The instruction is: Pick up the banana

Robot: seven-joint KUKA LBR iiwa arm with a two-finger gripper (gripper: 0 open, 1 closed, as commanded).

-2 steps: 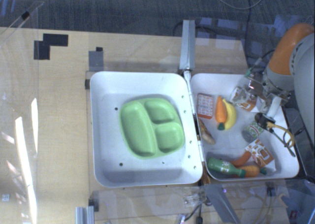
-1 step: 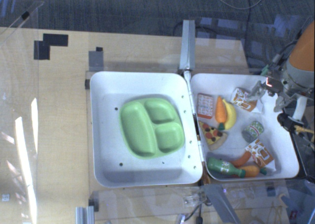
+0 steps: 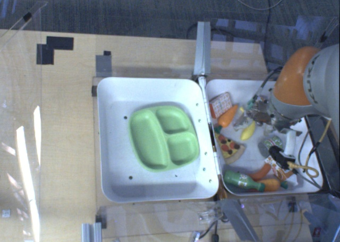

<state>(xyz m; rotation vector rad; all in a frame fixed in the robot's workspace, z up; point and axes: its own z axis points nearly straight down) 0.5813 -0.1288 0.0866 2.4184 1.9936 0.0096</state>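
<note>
Nearest the lens, a green bottle lies along the front edge of the right bin, beside a pizza slice. Further back, the banana lies near the bin's middle, just below the jaws; whether they are parted or closed cannot be told. A green divided plate sits in the left bin on the desk.

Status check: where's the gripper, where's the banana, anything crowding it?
Gripper low in right bin, just above banana. Banana lying in the bin, not lifted. Carrot and pizza slice crowd close.
</note>
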